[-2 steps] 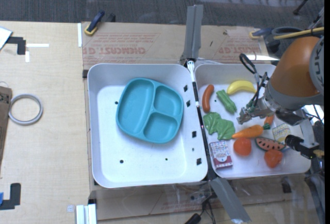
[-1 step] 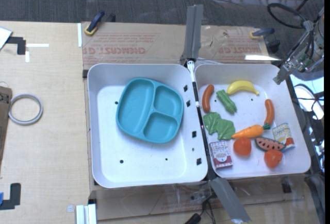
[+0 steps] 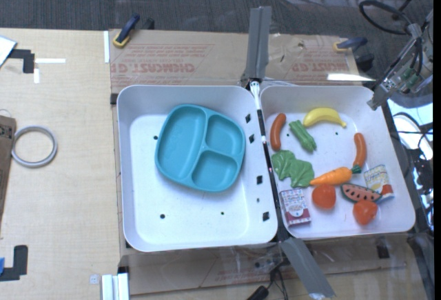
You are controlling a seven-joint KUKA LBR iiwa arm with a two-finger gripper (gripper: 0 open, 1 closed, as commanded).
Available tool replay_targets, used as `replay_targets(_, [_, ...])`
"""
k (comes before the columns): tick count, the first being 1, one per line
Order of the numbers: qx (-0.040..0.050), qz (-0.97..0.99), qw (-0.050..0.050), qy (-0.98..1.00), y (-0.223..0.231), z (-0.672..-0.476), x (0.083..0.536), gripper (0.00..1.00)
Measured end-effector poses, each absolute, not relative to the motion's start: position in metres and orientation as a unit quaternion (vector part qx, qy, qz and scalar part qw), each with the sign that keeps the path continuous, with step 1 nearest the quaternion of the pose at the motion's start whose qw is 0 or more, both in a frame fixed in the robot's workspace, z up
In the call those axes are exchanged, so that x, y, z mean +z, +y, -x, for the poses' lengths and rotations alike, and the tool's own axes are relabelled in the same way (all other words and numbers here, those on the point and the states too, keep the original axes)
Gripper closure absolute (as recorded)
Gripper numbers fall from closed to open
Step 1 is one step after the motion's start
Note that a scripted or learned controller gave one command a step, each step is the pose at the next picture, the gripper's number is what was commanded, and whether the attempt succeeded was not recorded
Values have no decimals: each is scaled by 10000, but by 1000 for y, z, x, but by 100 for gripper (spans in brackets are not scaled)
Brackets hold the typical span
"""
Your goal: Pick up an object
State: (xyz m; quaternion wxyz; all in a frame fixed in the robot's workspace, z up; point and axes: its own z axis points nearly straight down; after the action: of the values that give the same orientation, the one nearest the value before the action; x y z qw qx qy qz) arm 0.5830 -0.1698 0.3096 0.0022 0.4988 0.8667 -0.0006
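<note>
Starting at the near edge of the right bin (image 3: 403, 223), a small red and white carton (image 3: 295, 207) lies in the corner next to the left bin (image 3: 138, 223). A tomato (image 3: 366, 212) and a watermelon slice (image 3: 360, 192) lie toward the other side, touching each other. A little farther, a carrot (image 3: 332, 176) lies across the middle, with a green leaf (image 3: 292, 167) just beside its tip. Behind these I see two sausages, one near the dividing wall (image 3: 277, 131) and one on the right (image 3: 359, 148), and at the far side a banana (image 3: 324, 116). The left bin carries only a blue divided plate (image 3: 200, 147).

The gripper (image 3: 377, 100) hangs above the far right corner of the right bin, apart from every toy. If it is open or closed I cannot tell, and it holds nothing.

No object is picked yet. In my opinion the banana is the best choice, because it is nearest to the gripper and has free space around it. The arm should come straight down over its middle and close across the narrow width. The crowded group near the carrot is more risky, since neighbours can be pushed.
</note>
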Motion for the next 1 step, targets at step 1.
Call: replay_targets(1, [-6,-4988,19,8667,-170,-583,310,0])
